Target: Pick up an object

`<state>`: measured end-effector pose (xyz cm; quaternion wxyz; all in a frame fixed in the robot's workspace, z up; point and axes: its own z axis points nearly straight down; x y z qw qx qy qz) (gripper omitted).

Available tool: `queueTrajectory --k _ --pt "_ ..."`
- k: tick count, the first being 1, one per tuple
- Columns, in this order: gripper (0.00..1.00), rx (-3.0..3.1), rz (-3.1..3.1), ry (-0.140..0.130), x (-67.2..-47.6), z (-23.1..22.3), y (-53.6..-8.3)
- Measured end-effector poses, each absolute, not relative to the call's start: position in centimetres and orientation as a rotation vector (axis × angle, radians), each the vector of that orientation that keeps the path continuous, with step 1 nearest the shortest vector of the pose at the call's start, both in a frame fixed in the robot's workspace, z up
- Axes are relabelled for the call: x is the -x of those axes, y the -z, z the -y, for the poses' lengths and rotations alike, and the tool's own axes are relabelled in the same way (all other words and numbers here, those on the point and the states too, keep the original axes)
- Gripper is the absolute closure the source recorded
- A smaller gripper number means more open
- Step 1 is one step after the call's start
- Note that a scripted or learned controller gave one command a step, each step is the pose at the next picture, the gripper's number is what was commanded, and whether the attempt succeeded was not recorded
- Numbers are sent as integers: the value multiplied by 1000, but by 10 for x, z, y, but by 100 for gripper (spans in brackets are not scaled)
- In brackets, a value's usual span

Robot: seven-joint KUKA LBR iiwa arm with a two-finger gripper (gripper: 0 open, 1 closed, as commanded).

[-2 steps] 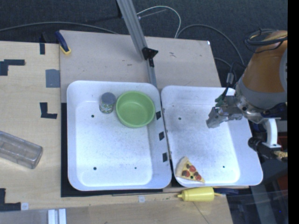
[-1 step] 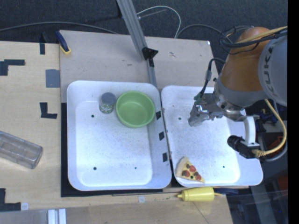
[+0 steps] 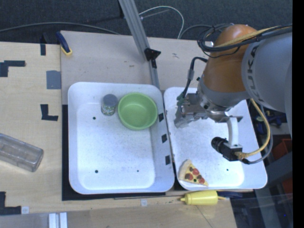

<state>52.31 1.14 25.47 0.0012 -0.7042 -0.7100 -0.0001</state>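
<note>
1. Part of a maker's name, the letters "KU", is being shown in dark print on the grey arm (image 3: pixel 266 75) housing near the right edge.
2. No other text, number or label is being displayed legibly.

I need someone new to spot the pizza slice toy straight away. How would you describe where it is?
Find the right-hand white bin, the one under the grey arm. Look at its near-left corner, beside the divider between the bins: the pizza slice lies flat there. It is a tan triangle with red dots, unlike the plain yellow bottle outside the bin's near rim.
</note>
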Motion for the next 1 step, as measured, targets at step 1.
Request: queueTrajectory --k 1 --pt "100 2210 2228 -2 -511 -71 -252"
